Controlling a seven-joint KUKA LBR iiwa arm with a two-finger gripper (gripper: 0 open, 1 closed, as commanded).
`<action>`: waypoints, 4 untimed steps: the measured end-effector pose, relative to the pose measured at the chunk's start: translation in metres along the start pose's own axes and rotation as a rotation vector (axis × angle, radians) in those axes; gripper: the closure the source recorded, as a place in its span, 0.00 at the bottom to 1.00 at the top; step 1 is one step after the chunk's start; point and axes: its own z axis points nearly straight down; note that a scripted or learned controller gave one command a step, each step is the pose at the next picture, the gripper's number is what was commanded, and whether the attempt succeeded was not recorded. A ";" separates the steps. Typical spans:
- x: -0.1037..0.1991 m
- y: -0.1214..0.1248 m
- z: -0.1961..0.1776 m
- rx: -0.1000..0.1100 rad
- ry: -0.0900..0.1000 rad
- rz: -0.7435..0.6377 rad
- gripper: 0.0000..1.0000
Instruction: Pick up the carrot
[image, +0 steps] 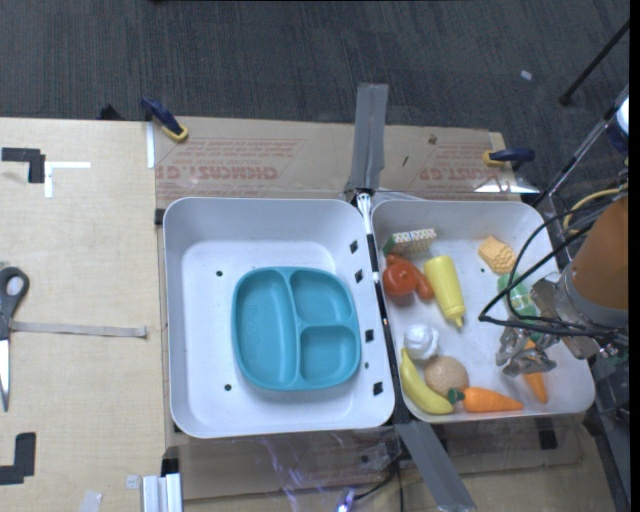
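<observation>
Two bins sit on the bench, and everything I care about lies in the right bin. Within it the carrot lies flat along the near wall, its leafy end touching the potato, which sits beside the banana. My gripper hangs just beyond the carrot's tip (cables tangle across it, so I cannot tell how it is set). A small orange piece lies below it, and whether it touches the gripper is unclear. I judge this the approach step, with nothing lifted yet. Next I should centre over the carrot's middle, align across its width, and descend clear of the potato.
</observation>
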 end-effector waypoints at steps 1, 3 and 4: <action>-0.025 0.026 -0.045 -0.003 0.005 0.095 1.00; -0.002 -0.007 0.011 -0.006 0.008 -0.073 0.00; -0.005 -0.008 0.000 -0.002 0.002 -0.072 1.00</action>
